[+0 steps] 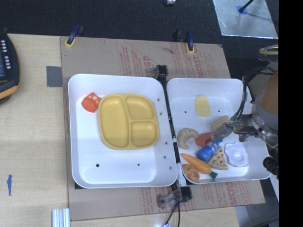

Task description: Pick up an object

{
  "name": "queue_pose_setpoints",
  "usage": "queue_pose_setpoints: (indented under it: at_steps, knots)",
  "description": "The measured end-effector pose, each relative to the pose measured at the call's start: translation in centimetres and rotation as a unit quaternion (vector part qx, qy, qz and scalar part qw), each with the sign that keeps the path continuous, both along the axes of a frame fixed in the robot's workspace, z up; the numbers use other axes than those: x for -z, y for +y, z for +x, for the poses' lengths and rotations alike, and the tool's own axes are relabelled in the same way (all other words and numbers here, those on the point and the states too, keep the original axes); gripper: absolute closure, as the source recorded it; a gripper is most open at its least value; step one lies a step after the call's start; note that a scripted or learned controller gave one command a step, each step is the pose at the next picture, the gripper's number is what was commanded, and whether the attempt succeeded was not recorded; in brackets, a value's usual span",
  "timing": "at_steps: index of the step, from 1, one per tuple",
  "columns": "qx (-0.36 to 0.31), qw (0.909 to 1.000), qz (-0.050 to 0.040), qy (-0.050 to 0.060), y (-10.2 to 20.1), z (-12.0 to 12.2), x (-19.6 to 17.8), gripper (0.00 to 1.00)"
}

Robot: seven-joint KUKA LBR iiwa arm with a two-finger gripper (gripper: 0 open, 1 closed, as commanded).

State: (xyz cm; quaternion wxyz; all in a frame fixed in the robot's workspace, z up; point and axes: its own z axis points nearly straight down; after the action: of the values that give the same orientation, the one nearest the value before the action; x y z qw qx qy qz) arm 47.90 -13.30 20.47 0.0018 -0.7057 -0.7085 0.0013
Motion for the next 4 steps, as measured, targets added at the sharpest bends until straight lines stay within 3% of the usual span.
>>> queue_pose_setpoints:
  at_steps: [1, 2, 3, 4]
  knots:
    - [-0.002, 1.0000, -0.0013, -0.004, -1.4, 8.1, 2.6, 0.00]
    - [-0.002, 1.0000, -0.0016, -0.002, -0.9, 13.2, 11.6, 0.00]
    - [-0.002, 1.0000, -0.0004, -0.004, 1.8, 17.9, 10.2, 0.00]
    - [0.002, 1.0000, -0.0008, 0.002, -2.3, 12.4, 11.4, 0.00]
